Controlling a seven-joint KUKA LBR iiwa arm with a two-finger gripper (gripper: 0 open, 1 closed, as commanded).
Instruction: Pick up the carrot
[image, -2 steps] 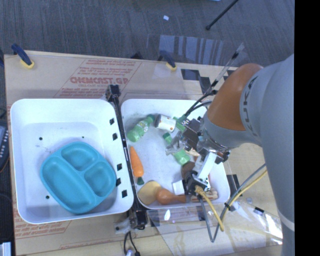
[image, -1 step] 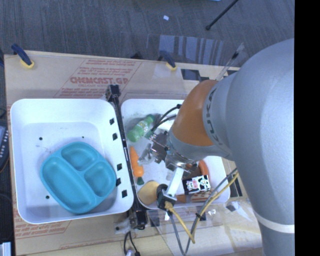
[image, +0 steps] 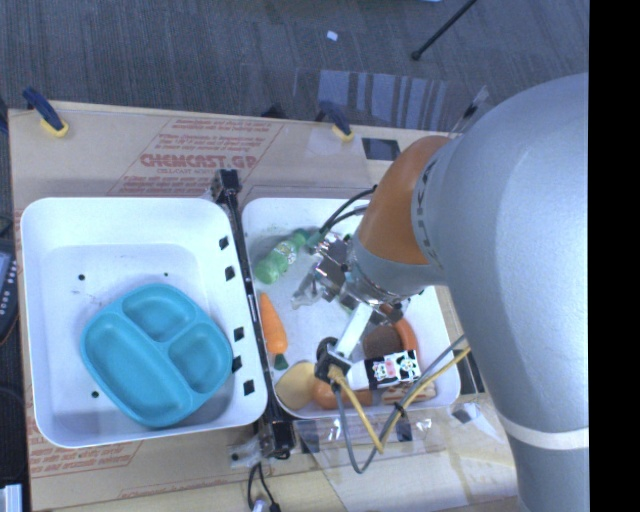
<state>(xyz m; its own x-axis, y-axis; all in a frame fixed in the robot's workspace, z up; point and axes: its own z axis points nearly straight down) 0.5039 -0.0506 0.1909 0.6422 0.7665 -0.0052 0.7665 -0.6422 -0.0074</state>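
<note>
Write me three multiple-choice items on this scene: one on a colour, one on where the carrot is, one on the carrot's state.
1. The divided plate in the left bin is: A) red; B) yellow; C) blue.
2. The carrot lies: A) on the plate; B) in the right bin, along its left wall; C) in the left bin, beside the plate.
3. The carrot is: A) lying flat, apart from the claw; B) gripped in the claw; C) standing upright.

Answers: 1 C, the plate is light blue. 2 B, the carrot lies by the wall that meets the left bin. 3 A, it rests on the bin floor, below and left of the claw.
</note>
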